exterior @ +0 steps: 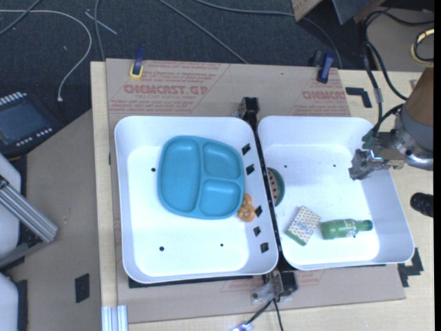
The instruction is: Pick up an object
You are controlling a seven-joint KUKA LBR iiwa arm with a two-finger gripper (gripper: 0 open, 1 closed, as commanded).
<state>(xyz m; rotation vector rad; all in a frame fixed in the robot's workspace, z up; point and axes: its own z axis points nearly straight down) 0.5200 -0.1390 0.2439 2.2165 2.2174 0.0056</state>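
Note:
In the right bin (324, 140) a green bottle (345, 228) lies on its side near the front. A small patterned packet (302, 225) sits just left of it. A dark round object (274, 187) rests against the bin's left wall. My gripper (363, 164) hovers at the right side of this bin, well behind the bottle, with nothing visibly between its fingers. The left bin (138, 205) holds a blue divided plate (200, 177), and a small orange-yellow item (246, 209) lies at the plate's front right edge.
The two bins meet at a black divider (258, 185) with clips. The arm comes in from the right over the right bin's rim. Cables and a cardboard box lie beyond the bench at the back.

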